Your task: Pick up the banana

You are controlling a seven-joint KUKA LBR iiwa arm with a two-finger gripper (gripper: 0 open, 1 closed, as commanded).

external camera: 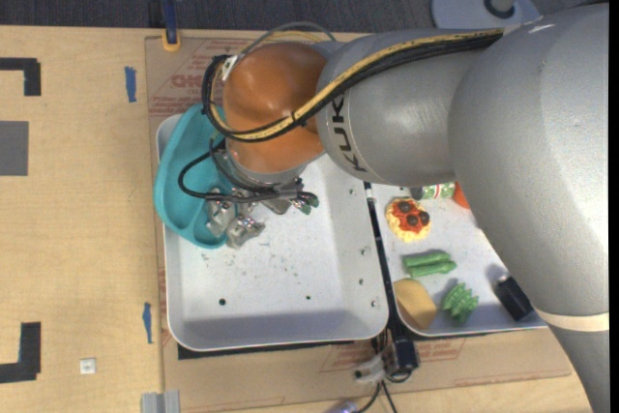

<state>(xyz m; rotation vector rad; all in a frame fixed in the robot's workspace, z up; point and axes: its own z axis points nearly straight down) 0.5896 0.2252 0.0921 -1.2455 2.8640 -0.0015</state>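
From my feed, the end effector hung low over the left bin, at the edge of a teal cloth bunched against that bin's left wall; I could not tell its state. I could not pick out the banana anywhere. The right bin held a small pizza, a green pod, a yellowish lump and a black block.

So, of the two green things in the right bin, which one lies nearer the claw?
The long flat green piece, just below the pizza toy. The bumpy green one sits lower right, farther from the claw.
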